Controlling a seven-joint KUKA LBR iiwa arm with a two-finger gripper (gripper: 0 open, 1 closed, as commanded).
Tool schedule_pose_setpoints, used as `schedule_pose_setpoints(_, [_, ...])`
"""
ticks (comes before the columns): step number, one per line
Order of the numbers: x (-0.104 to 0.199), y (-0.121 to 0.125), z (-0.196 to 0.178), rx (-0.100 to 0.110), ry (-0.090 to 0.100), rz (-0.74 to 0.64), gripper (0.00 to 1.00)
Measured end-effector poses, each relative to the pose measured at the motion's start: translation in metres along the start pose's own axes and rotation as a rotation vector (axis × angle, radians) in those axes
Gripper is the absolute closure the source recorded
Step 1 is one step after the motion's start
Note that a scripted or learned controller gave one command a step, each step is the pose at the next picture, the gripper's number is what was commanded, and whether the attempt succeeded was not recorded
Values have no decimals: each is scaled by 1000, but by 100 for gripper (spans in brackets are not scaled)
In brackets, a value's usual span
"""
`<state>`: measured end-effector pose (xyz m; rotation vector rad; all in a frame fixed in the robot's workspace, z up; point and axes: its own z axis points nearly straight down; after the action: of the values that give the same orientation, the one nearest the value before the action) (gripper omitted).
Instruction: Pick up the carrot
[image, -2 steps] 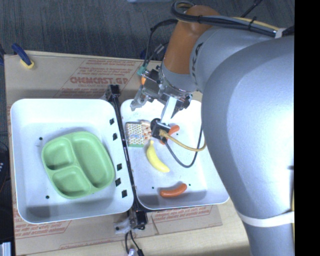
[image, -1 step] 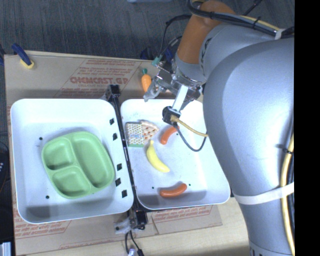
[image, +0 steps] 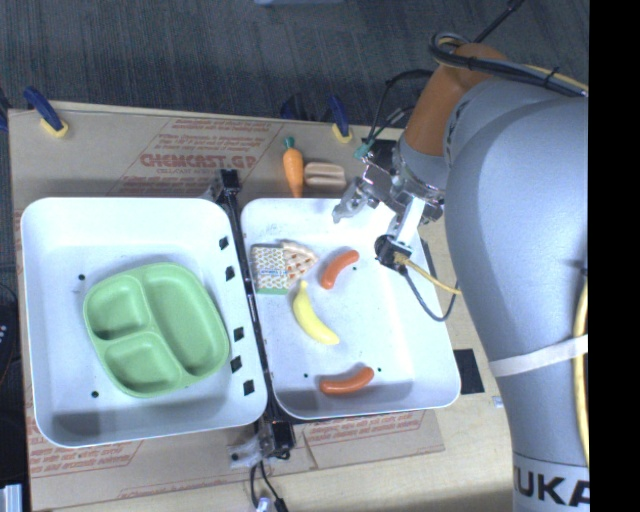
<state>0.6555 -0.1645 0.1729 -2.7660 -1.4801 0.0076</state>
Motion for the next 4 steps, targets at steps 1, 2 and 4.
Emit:
schedule_pose_setpoints(1, [3,-91,-161,-3,3,223,0])
schedule_pose_setpoints(2, [-30,-110,-203,-3,3,310,0])
schedule_pose_setpoints(4, [-32,-187,-132,-1,2,510,0])
